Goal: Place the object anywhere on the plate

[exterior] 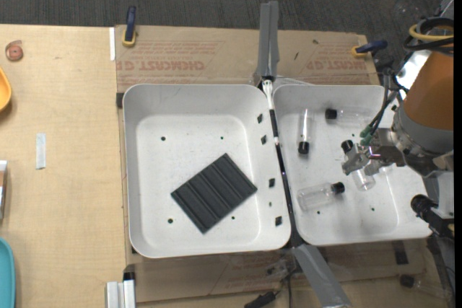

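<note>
A dark grey ribbed plate (214, 192) lies flat and turned at an angle in the left bin (144, 155). The right bin (390, 220) holds several clear vials with black caps: one upright along the left side (304, 132), one near the back (339, 114), and one lying at the front (320, 195). My gripper (359, 164) hangs low over the middle of the right bin, just right of these vials, and another clear vial (364, 180) lies just below it. A small black cap (347, 146) sits beside the gripper's left edge.
Both bins rest on a cardboard sheet (195, 58) held by blue clamps (131, 25) (368, 48). A grey bar (268, 40) runs down between the bins. On the wooden bench at left sit an orange item (3, 94) and a teal one (6, 278).
</note>
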You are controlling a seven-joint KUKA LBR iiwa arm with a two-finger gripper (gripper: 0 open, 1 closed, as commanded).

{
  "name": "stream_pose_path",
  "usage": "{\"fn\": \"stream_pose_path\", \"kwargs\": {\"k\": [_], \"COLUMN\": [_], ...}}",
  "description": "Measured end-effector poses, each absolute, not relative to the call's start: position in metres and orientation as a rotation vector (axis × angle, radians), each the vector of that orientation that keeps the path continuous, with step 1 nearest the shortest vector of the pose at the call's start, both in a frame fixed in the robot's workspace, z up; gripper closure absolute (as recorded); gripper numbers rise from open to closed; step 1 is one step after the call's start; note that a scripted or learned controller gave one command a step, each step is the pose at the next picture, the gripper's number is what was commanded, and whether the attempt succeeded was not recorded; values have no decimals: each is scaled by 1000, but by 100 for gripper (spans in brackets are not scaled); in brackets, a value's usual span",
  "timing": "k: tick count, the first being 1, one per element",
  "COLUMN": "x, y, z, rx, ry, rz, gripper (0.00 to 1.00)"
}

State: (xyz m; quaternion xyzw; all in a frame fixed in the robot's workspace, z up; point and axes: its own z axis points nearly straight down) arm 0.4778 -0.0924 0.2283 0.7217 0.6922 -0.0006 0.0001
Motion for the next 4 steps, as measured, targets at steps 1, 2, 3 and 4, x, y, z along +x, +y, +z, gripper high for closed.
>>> {"fn": "stream_pose_path", "kwargs": {"k": [1, 2, 3, 4], "x": [516, 477, 593, 547], "y": [-15, 53, 120, 82], "z": [206, 212, 224, 331], "rx": [2307, 2223, 2267, 1975], "ry": [2135, 2223, 2174, 2443], "rz": [-7, -7, -9, -7], "gripper": [100, 100, 100, 100]}}
